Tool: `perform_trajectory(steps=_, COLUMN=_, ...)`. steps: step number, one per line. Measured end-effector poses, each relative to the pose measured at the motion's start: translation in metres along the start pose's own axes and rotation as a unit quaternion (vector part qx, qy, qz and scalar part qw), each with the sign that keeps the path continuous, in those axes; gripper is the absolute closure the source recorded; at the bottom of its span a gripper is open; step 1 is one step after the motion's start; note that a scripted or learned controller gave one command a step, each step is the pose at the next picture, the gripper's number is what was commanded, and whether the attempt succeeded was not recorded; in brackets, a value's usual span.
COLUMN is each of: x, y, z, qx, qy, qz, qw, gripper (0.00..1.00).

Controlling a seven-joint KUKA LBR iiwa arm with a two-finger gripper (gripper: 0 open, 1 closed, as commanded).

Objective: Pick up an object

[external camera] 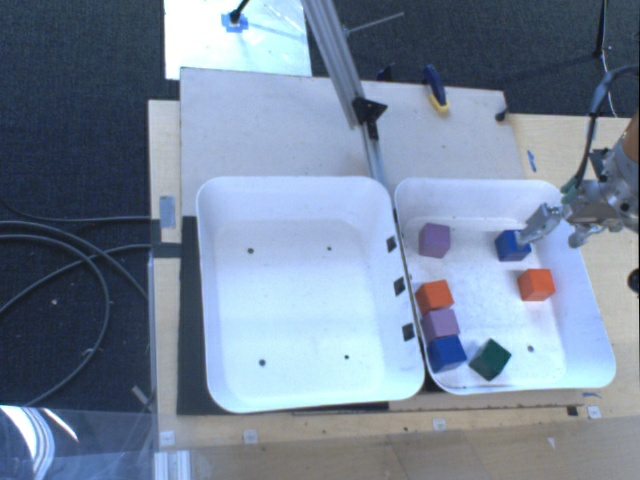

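Observation:
The right bin point(470, 208) holds several small cubes. A purple cube point(434, 239) sits at its far left, a blue cube point(512, 245) at the far right and an orange cube point(536, 284) just in front of that. Along the left wall lie an orange cube point(434, 295), a purple cube point(440, 322) and a blue cube point(446, 352), with a green cube point(490, 359) beside them. My gripper point(563, 230) hangs over the bin's far right edge, open, with nothing between its fingers. Its left finger point(540, 222) is just right of the far blue cube.
The left bin point(300, 288) stands beside the right one, sharing a wall with black clips point(399, 286). A slanted metal rod point(340, 58) crosses the board behind the bins. Cables point(60, 268) lie on the floor at the left.

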State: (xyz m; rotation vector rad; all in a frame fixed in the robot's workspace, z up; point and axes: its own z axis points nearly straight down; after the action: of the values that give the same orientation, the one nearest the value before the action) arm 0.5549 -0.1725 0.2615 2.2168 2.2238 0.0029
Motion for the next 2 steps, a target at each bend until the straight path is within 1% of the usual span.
perform_trajectory(steps=1, x=0.102, y=-0.026, z=-0.006, qx=0.000, qy=0.002, qz=-0.005, qw=1.0000, gripper=0.00)
perform_trajectory(steps=2, x=0.082, y=-0.044, z=0.031, qx=0.002, qy=0.000, qz=0.001, qw=1.0000, gripper=0.00)
